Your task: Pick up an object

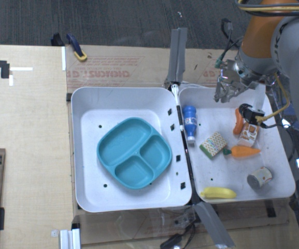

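- Gripper (pixel 225 93): positioned over the far edge of the right bin (pixel 279 191), near its back-left corner. The fingers point downward. Nothing is visible between them. Whether the jaws are apart or together cannot be told at this resolution.
- Arm (pixel 273 30): enters from the right, grey, with the orange band directly above the wrist. Cables loop around the wrist.
- Blue bottle (pixel 189 122): lies in the right bin along its left wall, below and left of the gripper, apart from it.
- Orange and white packet (pixel 246 128): lies near the bin's right side, right of the gripper and not touching it.
- Carrot (pixel 244 151): lies just below the packet.
- Patterned green block (pixel 213 144): lies between the bottle and the carrot.
- Grey cup (pixel 259 177): lies on its side near the front right corner.
- Banana (pixel 219 193): lies along the front wall of the right bin.
- Left bin (pixel 82 139): holds a teal divided plate (pixel 133 152) with three compartments, near its middle.
- Bench (pixel 25 139): bears a yellow and blue clamp (pixel 75 47) behind the left bin.
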### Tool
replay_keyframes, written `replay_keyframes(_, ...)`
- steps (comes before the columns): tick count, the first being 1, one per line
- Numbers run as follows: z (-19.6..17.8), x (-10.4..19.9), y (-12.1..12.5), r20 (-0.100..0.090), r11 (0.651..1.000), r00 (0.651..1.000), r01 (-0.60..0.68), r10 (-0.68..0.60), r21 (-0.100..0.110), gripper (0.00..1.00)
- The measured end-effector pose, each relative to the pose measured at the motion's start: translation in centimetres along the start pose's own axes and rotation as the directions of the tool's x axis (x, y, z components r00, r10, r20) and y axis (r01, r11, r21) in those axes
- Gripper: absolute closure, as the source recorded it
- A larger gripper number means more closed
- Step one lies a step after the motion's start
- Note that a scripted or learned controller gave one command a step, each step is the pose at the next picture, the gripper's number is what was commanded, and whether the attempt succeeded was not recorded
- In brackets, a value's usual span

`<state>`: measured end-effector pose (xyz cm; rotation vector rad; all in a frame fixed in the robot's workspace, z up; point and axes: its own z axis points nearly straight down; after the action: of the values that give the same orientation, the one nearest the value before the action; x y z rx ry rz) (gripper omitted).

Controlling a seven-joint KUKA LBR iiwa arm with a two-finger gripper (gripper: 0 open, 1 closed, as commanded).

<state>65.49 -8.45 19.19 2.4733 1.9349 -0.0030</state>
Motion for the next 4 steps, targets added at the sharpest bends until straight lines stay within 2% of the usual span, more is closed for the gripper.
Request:
replay_keyframes(1,0.0,0.3,0.3,0.0,0.995,0.995,0.102,-0.102,-0.001,1.0)
replay_keyframes(2,0.0,0.3,0.3,0.0,0.995,0.995,0.102,-0.102,-0.001,0.0)
replay_keyframes(3,6.6,-4.9,1.5,-0.001,0.986,0.986,0.17,-0.17,0.002,0.0)
replay_keyframes(4,7.5,-11.8,-0.6,-0.001,0.995,0.995,0.096,-0.096,-0.005,0.0)
